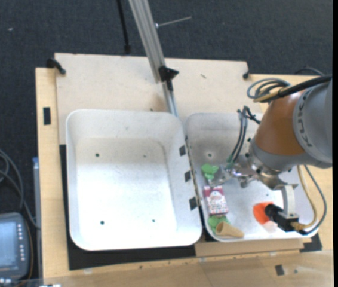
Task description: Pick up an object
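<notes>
The arm reaches in from the right over the right bin (pixel 200 130), its orange band above the wrist. My gripper (pixel 236 173) hangs low near the bin's middle, its metal parts just right of a small green object (pixel 209 171). Below that lies a red and white carton (pixel 217 201). A tan cone with a green end (pixel 226 228) rests at the bin's front edge. An orange object (pixel 264 212) sits at the front right, partly under a black part of the arm. Nothing shows between the gripper's parts.
The left bin (pixel 127 178) lies beside the right one, sharing a raised rim (pixel 188 172) with black clips. A slanted metal pole (pixel 151 34) rises from behind the bins. Cables loop beside the arm at the right.
</notes>
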Controlling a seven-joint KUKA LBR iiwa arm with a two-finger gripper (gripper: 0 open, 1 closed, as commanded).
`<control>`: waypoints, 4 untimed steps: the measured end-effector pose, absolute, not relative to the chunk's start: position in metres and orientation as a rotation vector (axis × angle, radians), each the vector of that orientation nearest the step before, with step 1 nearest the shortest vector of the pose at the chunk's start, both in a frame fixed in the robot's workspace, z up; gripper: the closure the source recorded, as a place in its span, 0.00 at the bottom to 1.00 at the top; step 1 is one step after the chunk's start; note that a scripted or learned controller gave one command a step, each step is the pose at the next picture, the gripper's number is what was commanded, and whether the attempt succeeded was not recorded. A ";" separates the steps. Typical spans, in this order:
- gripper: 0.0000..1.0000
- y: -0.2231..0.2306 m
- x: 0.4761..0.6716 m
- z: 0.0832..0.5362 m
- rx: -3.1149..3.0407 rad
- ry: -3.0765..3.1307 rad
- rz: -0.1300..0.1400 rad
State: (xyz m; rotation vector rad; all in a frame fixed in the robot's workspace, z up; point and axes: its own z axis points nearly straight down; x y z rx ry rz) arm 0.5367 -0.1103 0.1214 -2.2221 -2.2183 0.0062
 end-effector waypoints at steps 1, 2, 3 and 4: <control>0.00 -0.111 0.540 0.105 -2.227 -2.222 -0.009; 1.00 -0.112 0.541 0.117 -2.237 -2.218 -0.015; 1.00 -0.123 0.543 0.165 -2.234 -2.217 -0.005; 1.00 -0.120 0.544 0.229 -2.224 -2.230 -0.009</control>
